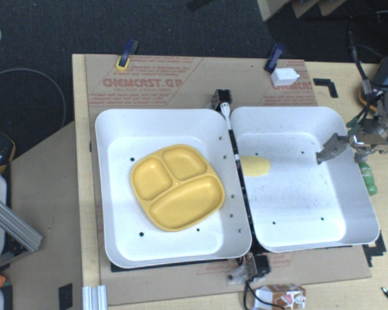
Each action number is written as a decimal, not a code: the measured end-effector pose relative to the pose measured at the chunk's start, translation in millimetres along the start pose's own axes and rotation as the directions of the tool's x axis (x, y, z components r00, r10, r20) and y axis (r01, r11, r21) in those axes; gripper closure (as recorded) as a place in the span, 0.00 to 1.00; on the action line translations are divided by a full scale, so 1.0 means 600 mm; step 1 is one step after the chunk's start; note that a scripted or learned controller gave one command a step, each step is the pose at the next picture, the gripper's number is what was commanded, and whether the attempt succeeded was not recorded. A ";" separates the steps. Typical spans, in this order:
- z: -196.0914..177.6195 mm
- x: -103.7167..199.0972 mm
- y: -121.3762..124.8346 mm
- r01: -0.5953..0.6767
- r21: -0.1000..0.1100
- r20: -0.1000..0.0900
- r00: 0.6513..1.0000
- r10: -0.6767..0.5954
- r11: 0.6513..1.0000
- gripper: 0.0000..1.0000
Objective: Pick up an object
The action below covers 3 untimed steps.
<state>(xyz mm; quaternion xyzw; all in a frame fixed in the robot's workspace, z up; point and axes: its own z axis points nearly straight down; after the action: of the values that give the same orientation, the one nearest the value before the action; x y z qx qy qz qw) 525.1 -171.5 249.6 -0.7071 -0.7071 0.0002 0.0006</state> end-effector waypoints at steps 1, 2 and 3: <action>-0.018 0.000 0.001 0.001 -0.004 0.002 1.000 -0.001 1.000 1.00; -0.076 0.195 -0.011 0.013 -0.007 -0.002 1.000 -0.013 1.000 1.00; -0.129 0.335 -0.023 0.012 -0.007 -0.002 1.000 -0.012 1.000 1.00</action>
<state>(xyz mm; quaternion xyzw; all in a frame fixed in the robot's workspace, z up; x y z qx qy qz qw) 511.5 29.3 327.4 -0.7029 -0.7113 -0.0031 -0.0009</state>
